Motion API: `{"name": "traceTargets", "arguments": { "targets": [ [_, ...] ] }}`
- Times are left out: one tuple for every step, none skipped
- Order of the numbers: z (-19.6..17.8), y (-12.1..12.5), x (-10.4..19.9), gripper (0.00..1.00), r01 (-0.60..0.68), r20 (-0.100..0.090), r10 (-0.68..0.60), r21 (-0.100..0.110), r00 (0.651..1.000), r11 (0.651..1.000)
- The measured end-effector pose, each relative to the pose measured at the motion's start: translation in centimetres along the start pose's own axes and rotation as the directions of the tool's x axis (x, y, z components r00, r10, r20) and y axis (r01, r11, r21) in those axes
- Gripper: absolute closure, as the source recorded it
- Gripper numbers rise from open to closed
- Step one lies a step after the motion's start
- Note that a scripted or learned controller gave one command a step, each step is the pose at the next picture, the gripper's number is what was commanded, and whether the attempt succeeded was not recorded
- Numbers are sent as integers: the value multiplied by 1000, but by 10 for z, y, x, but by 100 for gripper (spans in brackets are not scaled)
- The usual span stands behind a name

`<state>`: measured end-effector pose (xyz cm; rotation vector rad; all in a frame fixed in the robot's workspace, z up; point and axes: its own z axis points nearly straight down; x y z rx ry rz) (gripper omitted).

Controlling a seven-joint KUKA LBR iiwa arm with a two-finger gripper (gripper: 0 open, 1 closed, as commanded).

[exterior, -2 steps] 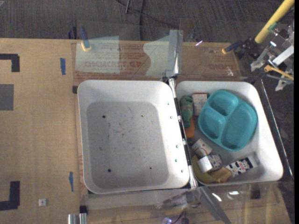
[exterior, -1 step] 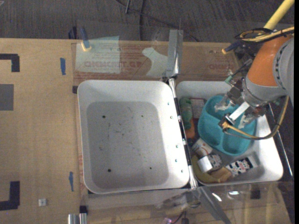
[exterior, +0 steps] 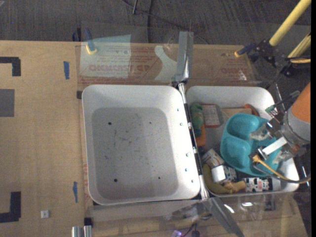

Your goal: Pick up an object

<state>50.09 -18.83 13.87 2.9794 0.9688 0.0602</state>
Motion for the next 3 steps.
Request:
{"name": "traceTargets", "arguments": {
  "targets": [
    [-58, 76, 47, 0, -100, 37, 99, 17, 994, 995],
    [-68, 76, 49, 100, -97, 37, 96, 16, 995, 995],
    [18, 34, -12, 100, 300, 26, -301, 33, 953, 953]
  ]
}}
